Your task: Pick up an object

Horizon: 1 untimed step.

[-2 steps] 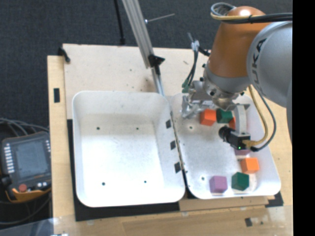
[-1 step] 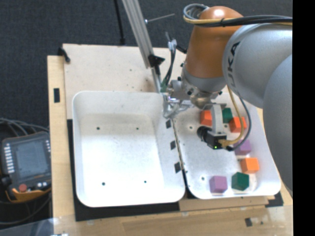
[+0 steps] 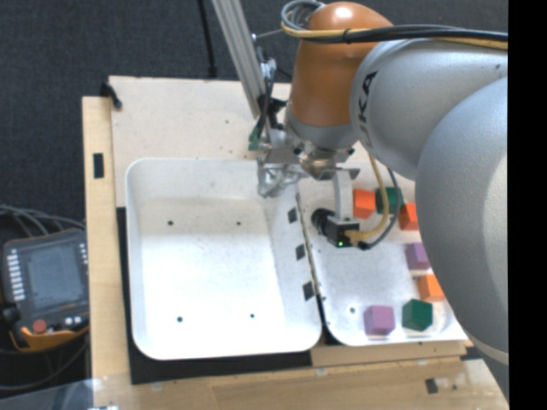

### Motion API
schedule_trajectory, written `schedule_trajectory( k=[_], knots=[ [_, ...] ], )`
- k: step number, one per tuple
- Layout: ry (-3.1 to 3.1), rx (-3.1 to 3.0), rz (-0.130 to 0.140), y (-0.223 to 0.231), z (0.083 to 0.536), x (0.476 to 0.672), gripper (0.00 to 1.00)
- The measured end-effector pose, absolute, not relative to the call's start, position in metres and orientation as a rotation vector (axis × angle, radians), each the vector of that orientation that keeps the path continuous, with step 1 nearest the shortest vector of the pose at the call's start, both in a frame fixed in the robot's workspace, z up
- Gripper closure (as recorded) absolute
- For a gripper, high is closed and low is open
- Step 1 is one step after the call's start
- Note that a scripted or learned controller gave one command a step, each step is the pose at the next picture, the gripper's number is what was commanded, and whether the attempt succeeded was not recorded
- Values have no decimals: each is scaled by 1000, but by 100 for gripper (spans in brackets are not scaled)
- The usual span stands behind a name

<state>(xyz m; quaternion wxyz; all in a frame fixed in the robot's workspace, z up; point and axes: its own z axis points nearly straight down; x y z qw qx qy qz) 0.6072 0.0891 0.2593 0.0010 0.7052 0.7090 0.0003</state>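
Blocks: purple (image 3: 379, 319), green (image 3: 417, 314), orange (image 3: 365, 201), loose in right bin (image 3: 342, 293), lower right of frame, awaiting pick; gripper (image 3: 272, 179) above bins' divide at centre, grip state cannot be told

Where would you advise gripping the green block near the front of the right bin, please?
Grip the green block across its two flat side faces, coming straight down from above. It sits upright, with a gap separating it from the purple block beside it.
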Motion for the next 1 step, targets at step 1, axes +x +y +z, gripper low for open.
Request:
schedule_trajectory(
  k=[1],
  knots=[
    [2224, 2216, -2, 87, 260, 607, 0]
  ],
)
